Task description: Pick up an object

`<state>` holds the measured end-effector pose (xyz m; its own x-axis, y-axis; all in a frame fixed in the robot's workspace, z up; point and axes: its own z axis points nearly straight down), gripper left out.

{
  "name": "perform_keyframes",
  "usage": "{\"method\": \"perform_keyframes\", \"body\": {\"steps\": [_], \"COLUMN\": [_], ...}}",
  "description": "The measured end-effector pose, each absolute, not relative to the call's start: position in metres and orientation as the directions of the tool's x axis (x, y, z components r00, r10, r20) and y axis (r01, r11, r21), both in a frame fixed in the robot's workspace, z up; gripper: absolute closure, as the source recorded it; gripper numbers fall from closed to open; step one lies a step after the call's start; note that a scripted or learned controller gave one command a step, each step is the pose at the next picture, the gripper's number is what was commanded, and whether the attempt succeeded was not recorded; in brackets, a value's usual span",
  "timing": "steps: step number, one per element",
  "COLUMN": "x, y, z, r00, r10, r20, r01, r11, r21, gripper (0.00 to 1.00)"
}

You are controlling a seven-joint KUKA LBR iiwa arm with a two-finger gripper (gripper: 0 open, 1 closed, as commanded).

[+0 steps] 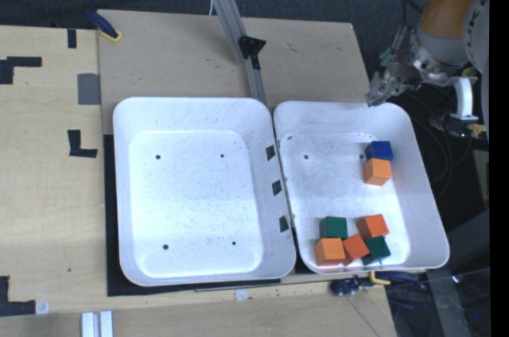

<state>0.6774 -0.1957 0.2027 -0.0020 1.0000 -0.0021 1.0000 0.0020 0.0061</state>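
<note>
A grey KUKA arm (453,17) with an orange band reaches in from the right, its gripper (377,93) poised above the far right corner of the right bin (318,129); whether the jaws are spread or pressed together cannot be told. A blue cube (380,149) touches an orange cube (377,171) near the bin's right wall. At the near edge, a green cube (333,227), three orange cubes (329,250) and a dark green cube (378,249) huddle together. The left bin (191,192) sits alongside on the desk (48,192). A grey metal rail (227,5) slants across the far side.
</note>
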Motion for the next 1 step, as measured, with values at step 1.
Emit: {"method": "perform_keyframes", "body": {"steps": [1], "x": [0.6733], "y": [-0.1962], "z": [0.2475], "r00": [-0.002], "r10": [1.000], "r20": [-0.001], "r01": [1.000], "r11": [0.002], "r21": [0.005], "gripper": [1.00]}}
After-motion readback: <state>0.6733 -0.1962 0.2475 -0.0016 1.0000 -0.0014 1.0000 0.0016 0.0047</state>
